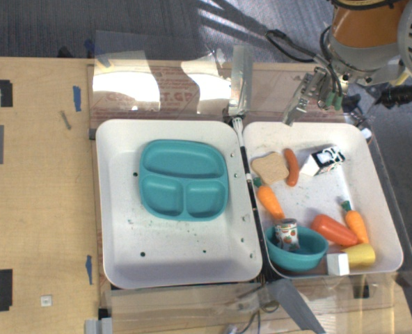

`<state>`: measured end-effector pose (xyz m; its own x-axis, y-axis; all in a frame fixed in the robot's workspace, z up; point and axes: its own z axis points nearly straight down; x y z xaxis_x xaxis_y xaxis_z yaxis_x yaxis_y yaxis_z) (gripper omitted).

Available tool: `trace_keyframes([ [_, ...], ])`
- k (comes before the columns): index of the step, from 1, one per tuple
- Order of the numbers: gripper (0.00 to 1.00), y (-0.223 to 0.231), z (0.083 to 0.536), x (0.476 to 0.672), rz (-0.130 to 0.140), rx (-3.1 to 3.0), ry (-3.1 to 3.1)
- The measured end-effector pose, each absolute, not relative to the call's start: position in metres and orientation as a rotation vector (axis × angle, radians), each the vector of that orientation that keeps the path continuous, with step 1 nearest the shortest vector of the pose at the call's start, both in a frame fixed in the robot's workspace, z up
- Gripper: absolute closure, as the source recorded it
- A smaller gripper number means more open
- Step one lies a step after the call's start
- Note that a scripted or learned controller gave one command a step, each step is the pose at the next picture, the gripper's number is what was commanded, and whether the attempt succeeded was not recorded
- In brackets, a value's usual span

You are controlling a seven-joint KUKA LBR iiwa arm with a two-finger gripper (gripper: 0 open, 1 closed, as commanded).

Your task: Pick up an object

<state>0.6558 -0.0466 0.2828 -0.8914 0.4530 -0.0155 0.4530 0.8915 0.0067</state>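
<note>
The tool (309,97) hangs over the far rim of the right bin (382,207), its fingers spread and pinching nothing, while below it in that bin lie a hot dog (291,167), two carrots (269,201) and a teal bowl (298,252) with a can (287,234) inside.

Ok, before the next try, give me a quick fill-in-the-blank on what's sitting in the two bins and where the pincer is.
1. The teal divided tray lies in the ____ bin as the camera sees it.
2. The small can stands inside the teal ____.
3. The slice of toast lies beside a ____, which touches its right edge.
4. The pincer hangs above the ____ rim of the right bin.

Missing words: left; bowl; sausage; far
</note>
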Motion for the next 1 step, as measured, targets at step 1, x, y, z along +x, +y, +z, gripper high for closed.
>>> trace_keyframes([
  [1, 0.0, -0.0458, 0.2775, 0.6544, 0.002, 0.729, 3.048],
])
